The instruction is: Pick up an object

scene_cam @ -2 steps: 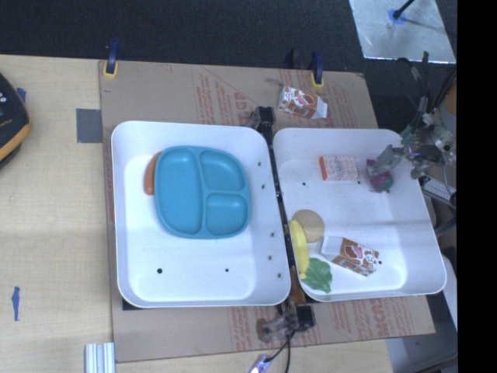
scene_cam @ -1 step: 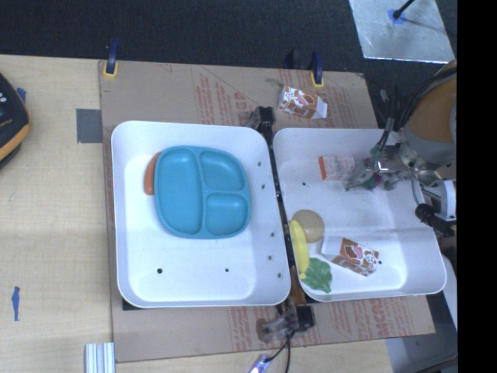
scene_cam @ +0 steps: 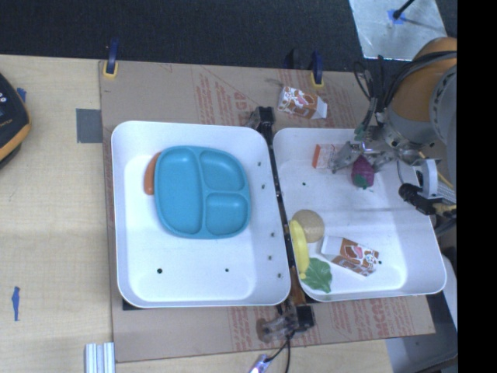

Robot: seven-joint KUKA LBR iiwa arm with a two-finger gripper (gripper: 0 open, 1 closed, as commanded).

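In the right bin (scene_cam: 411, 278), my gripper (scene_cam: 356, 157) hangs low near the far edge, right over a purple, berry-like object (scene_cam: 363, 173) that lies just under its tip. A small orange-red piece (scene_cam: 317, 156) lies to the gripper's left. Toward the bin's front left sit a yellow banana (scene_cam: 299, 244), a tan round item (scene_cam: 311, 223), a green leafy toy (scene_cam: 317, 275) and a brown-and-white packet (scene_cam: 351, 256). The arm comes in from the right, its orange band (scene_cam: 432, 53) above the wrist.
The left bin (scene_cam: 194, 274) holds a blue divided plate (scene_cam: 203, 192) with an orange item (scene_cam: 148, 175) poking out at its left edge. Another brown-and-white packet (scene_cam: 301, 103) lies on the cardboard behind the bins. A dark device (scene_cam: 11, 123) sits at the far left.
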